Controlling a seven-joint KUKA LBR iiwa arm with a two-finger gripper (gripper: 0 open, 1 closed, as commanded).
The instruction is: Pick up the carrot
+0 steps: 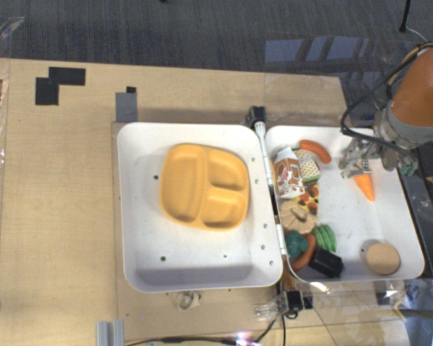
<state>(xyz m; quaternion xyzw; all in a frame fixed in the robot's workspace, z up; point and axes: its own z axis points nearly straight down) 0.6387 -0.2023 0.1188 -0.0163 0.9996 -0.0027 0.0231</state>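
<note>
The carrot (365, 187) is a small orange cone lying in the right bin (411, 229), near its far right side, with the tip pointing toward the front. My gripper (356, 166) hangs directly over the carrot's thick end, at its upper left, with the grey wrist and orange band above it at the view's right. Whether the gripper touches the carrot is unclear from this angle.
The left bin (141, 251) holds a yellow divided plate (204, 186). Along the right bin's left side lie a bottle (289, 173), a red sausage (315, 150), green toys (323, 236) and a black block (325, 263). A tan ball (381, 258) rests front right.
</note>
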